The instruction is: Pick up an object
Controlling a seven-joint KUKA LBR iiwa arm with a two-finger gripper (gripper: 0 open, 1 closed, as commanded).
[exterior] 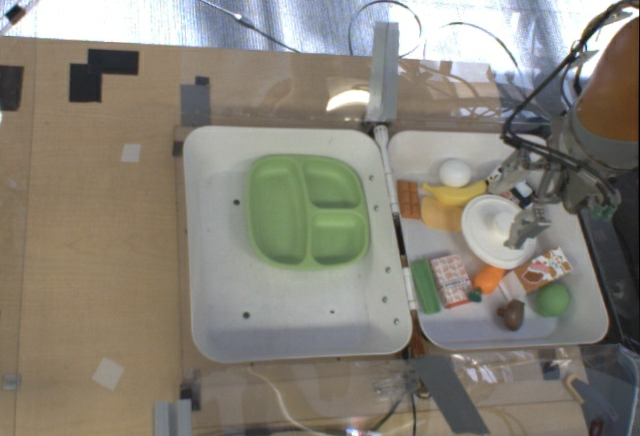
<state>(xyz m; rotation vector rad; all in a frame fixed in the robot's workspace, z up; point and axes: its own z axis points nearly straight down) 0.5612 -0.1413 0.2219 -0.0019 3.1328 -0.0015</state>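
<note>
The right white bin holds several small items. They include a white egg, a yellow banana, a white bowl, an orange carrot piece, a small juice carton, a green ball and a brown lump. A green bar and a pink box lie near the bin's left wall. My gripper hangs over the right edge of the white bowl, pointing down. Nothing can be seen held in it.
The left white bin carries a green divided plate. An orange-brown block lies by the divider between the bins. Cables loop from the arm above the right bin. A metal post stands behind the bins.
</note>
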